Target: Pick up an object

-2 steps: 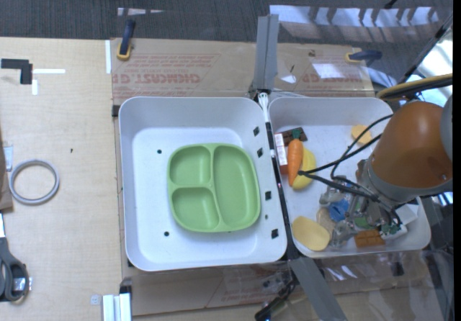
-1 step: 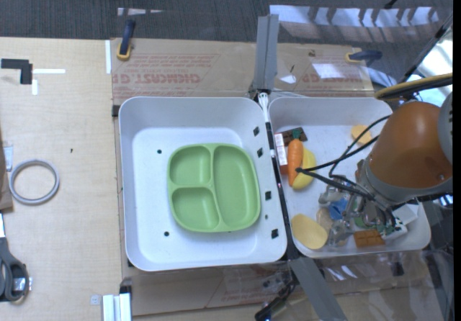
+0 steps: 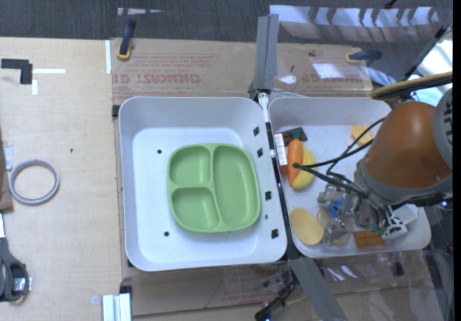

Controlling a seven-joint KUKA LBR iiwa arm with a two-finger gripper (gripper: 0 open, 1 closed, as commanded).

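Bins: I count two, a left bin [image 3: 137, 190] and a right bin [image 3: 328, 114], touching along their inner walls on the surface [image 3: 57, 125].
Left bin: one green tray [image 3: 214, 188] with three compartments, centred, with white floor open all round it.
Right bin: I see one carrot [image 3: 295, 161] by the left wall, a yellow piece [image 3: 306, 175] touching it, one yellow disc [image 3: 307, 226] near the front left, one orange block [image 3: 367, 239] at the front edge.
Arm: its orange band [image 3: 407, 143] covers the right half of that bin.
Hand [image 3: 338, 229]: low among the front items; I cannot tell its state, and see nothing held.
Surface: one tape roll [image 3: 32, 181] far left.
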